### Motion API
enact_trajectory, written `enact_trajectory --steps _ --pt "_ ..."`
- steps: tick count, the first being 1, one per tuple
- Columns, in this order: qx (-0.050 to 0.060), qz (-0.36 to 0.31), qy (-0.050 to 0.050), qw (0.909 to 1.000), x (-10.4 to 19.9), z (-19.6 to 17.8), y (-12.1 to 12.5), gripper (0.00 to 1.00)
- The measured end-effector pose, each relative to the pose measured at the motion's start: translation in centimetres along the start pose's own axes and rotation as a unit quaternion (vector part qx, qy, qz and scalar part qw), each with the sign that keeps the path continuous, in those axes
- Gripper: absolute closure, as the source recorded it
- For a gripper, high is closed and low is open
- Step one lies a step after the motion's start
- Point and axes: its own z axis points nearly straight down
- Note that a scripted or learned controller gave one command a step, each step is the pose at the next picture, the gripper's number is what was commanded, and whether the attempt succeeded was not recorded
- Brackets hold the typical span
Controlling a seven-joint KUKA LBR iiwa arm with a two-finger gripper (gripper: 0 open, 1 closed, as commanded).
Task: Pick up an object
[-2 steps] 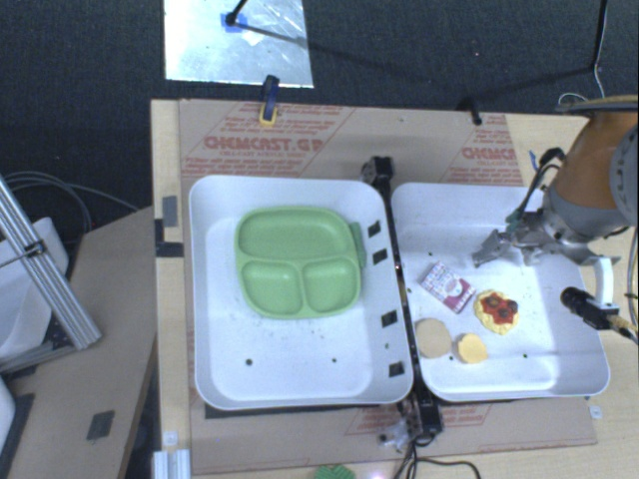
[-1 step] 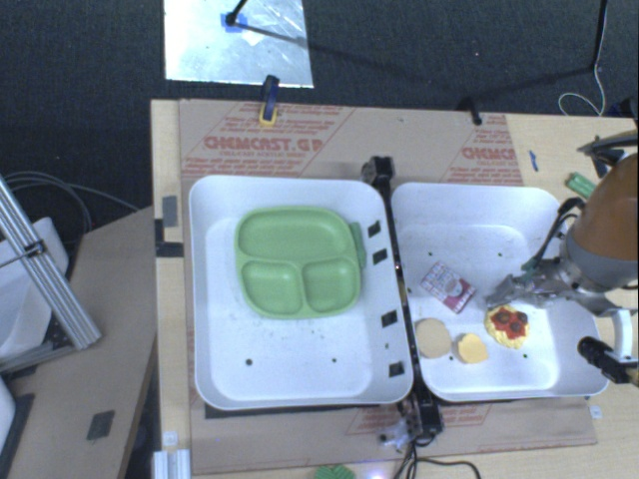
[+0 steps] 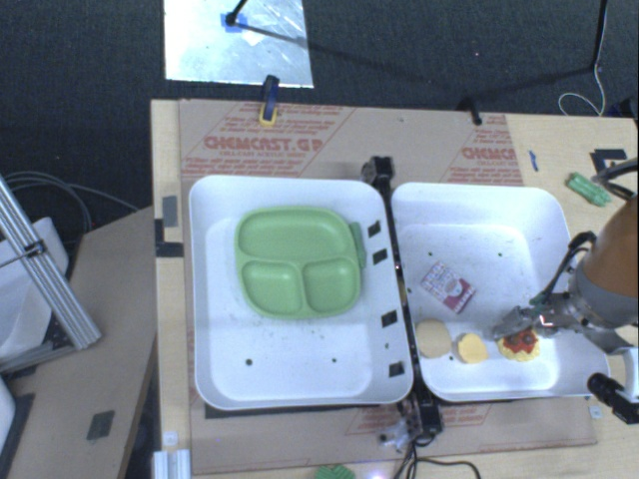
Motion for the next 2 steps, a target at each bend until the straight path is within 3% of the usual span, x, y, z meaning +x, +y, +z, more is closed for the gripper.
enact_trajectory --steps 1,2 --pt "-0.004 0.0 -0.001 1.0 0.0 -1.2 0.4 1.0" --pt "-0.004 -0.007 0.0 1.0 8.0 -5.2 4.8 1.0"
